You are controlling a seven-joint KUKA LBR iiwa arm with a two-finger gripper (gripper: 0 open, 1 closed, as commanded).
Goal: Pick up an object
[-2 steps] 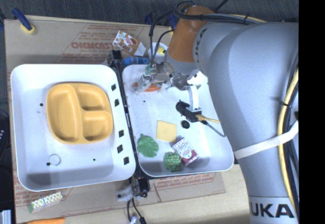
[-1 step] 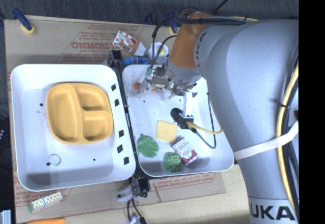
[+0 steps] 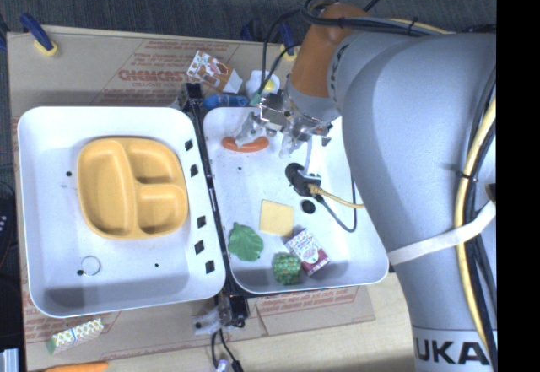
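I see the metal two-finger claw (image 3: 272,136) low over the right white plastic bin (image 3: 363,265), fingers spread apart, holding nothing. The orange carrot-shaped toy (image 3: 245,143) lies just beside its left fingertip; I cannot tell whether they touch.

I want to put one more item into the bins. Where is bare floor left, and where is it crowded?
Left white bin: bare floor all around the yellow divided plastic tray, widest in front.
Right white bin: free middle strip between the orange carrot-shaped toy and yellow flat square.
Crowded: the gripper at the back, and the front by the green leafy toy.
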